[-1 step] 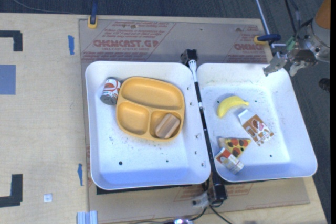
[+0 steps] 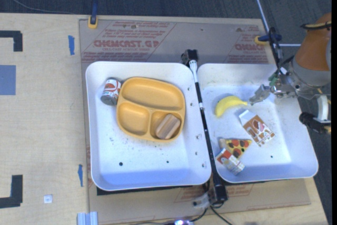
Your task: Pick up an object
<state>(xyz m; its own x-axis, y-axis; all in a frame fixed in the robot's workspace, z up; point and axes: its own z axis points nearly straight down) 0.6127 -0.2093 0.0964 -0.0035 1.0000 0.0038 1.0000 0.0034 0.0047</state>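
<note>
My gripper (image 2: 261, 94) hangs over the right bin (image 2: 298, 158), near its back right part, reaching in from the right. A yellow banana (image 2: 229, 104) lies just left of it, a short gap away. In front of the gripper rests a white and red packet (image 2: 257, 129). Further forward lie a toy pizza slice (image 2: 236, 144) and a small red and white wrapper (image 2: 229, 160). Nothing shows in the gripper's grasp.
The left bin (image 2: 100, 160) holds a yellow divided plate (image 2: 149, 106) with a tan bread-like piece (image 2: 167, 126) in its front right compartment. A small can (image 2: 110, 91) lies at the plate's left. A black divider (image 2: 200, 113) runs between the bins.
</note>
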